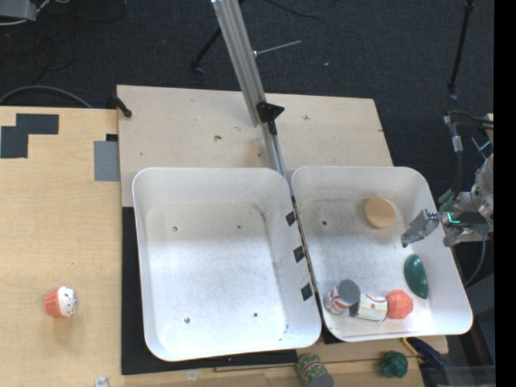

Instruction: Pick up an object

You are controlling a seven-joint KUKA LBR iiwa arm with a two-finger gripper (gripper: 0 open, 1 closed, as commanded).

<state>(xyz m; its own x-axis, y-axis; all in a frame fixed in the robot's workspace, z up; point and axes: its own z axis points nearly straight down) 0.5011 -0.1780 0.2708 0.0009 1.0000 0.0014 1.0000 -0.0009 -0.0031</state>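
Note:
The right bin holds a tan round disc, a dark green oval piece, a red ball, a white and red can lying on its side, and a grey and red object. My gripper hovers at the bin's right rim, just right of the disc and above the green piece. It is open with nothing between its fingers. One grey finger reaches in over the bin.
The left bin lies beside the right one, with black clips along the divider. An aluminium post slants up behind the bins. A red and white toy rests on the wooden bench at left. Two green items lie below the right bin.

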